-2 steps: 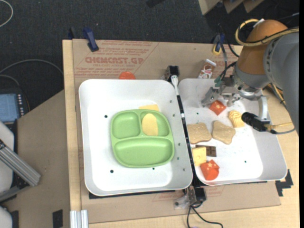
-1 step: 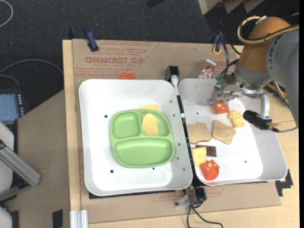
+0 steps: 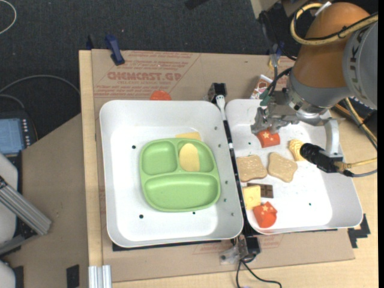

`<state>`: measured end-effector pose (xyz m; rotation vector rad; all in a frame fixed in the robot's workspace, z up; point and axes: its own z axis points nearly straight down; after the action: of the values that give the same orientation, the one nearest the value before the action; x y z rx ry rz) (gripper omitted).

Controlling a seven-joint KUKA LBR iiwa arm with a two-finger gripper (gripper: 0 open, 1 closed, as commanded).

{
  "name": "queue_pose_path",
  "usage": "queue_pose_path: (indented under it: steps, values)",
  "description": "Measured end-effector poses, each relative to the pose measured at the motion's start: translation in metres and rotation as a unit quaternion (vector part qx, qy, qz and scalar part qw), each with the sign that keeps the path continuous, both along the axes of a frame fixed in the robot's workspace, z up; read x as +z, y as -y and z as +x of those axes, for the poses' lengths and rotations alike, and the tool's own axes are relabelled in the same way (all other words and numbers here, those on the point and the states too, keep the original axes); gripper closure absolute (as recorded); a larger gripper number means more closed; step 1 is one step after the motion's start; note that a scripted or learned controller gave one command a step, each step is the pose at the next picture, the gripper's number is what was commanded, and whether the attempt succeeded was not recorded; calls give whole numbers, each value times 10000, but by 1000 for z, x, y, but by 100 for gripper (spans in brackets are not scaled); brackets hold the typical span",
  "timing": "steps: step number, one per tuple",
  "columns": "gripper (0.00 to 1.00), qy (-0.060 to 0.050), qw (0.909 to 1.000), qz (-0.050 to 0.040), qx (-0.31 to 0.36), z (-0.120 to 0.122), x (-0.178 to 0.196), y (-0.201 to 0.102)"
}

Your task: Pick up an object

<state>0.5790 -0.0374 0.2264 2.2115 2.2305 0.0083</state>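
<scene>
Hand [image 3: 268,125] hovers right above the red piece [image 3: 269,138], we judge for grasping; its spread we cannot tell.

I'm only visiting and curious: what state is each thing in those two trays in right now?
Green divided plate: flat in the left bin, a yellow piece in one compartment.
Two toast slices: flat, side by side.
Red piece: lying below the pincer.
Red and yellow pieces: at the right bin's near edge.
</scene>
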Motion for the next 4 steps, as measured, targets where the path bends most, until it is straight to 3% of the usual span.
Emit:
queue_pose_path:
  steps: [1,2,3,4]
  values:
    - [100,-38,10000,-2,-17,-18,4,-44]
    - [100,-14,10000,-14,-31,-18,7,-54]
    - [100,-40,10000,-12,-56,-42,15,-31]
    - [100,-14,10000,-15,-37,-34,15,-35]
